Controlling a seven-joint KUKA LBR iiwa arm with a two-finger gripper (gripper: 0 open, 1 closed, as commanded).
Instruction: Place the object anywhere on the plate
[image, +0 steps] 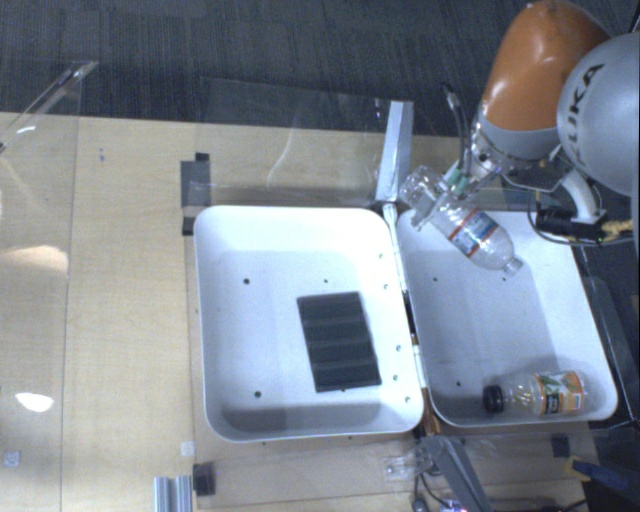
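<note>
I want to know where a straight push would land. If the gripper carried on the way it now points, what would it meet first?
Probably the floor of the right bin near its far corner; the gripper carries a clear bottle. Depth is unclear.

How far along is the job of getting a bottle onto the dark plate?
Done: the clear bottle looks lifted, tilted over the right bin under the claw. In hand: carrying it. Left: moving it to the dark plate in the left bin and setting it down. Another bottle lies untouched.
</note>
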